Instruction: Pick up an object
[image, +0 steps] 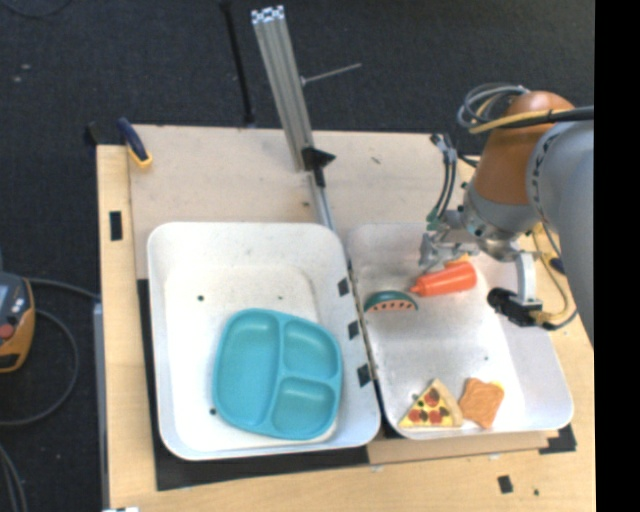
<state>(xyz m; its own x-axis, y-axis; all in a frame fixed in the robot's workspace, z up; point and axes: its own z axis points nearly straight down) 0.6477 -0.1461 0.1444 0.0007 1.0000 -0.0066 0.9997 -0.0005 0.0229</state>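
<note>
Camera view showed the gripper (441, 252) over the right bin's (530, 395) far edge, touching a toy carrot (446, 281). Whether anything was clasped could not be told. Centering on the carrot's thick middle seemed wise.

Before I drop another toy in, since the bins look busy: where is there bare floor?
Left bin: a bare strip behind the blue divided plate. Right bin: bare middle between the carrot and the pizza slice and cracker. It is crowded at the back, where the pincer hangs by the carrot and watermelon slice.
</note>
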